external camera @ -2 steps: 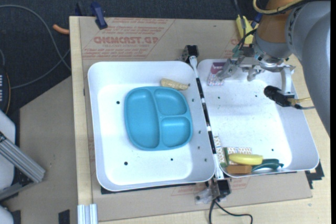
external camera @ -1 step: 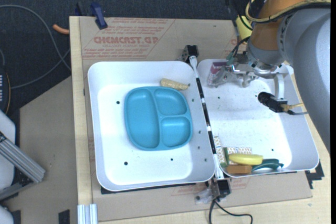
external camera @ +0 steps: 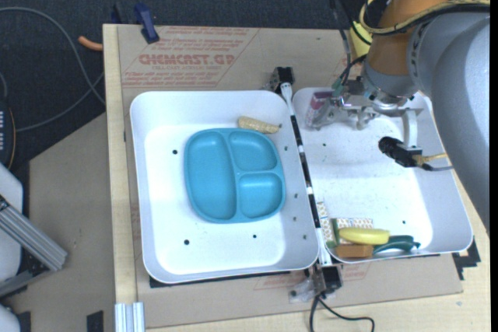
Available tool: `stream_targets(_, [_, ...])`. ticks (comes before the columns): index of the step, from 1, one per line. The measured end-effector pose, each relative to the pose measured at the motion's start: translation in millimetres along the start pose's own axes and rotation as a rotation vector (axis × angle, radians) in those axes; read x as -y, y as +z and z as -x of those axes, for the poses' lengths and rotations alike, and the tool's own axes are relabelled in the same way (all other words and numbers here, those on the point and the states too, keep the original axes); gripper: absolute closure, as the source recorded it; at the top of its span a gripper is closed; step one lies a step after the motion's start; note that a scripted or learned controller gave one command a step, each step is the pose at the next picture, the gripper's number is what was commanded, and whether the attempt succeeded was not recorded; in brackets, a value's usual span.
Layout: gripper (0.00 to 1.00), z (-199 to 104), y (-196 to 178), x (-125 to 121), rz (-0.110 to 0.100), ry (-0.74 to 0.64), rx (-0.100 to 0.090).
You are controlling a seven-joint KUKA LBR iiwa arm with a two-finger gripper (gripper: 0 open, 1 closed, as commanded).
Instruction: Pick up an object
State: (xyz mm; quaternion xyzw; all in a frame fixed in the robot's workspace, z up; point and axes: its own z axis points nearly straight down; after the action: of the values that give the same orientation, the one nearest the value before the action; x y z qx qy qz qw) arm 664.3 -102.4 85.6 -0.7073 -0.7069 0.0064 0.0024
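The grey arm (external camera: 459, 66) is cut off by the right and top edges, and its bulk covers the far right corner of the right bin (external camera: 366, 183). The gripper (external camera: 342, 109) is too small and cluttered to read clearly. A blurred pinkish object (external camera: 319, 101) beside it cannot be identified. In the bin's near corner, a yellow item (external camera: 364, 235) overlaps an orange-brown one (external camera: 354, 250) and a teal piece (external camera: 397, 248), partly hiding them.

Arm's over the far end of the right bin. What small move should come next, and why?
Probably a short descent. The gripper hangs over the far left corner of the right bin, where a small purplish object lies beside it, not visibly grasped. The yellow item and teal item sit at the bin's near edge, a much longer reach.
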Motion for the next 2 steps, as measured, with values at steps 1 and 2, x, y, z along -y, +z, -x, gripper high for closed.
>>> stream_targets(1, [0.0, -2.7, -30.9, -2.3, 0.015, -0.001, -0.004])
stream_targets(2, [0.0, -5.3, -2.0, -1.3, 0.001, -0.003, -0.006])
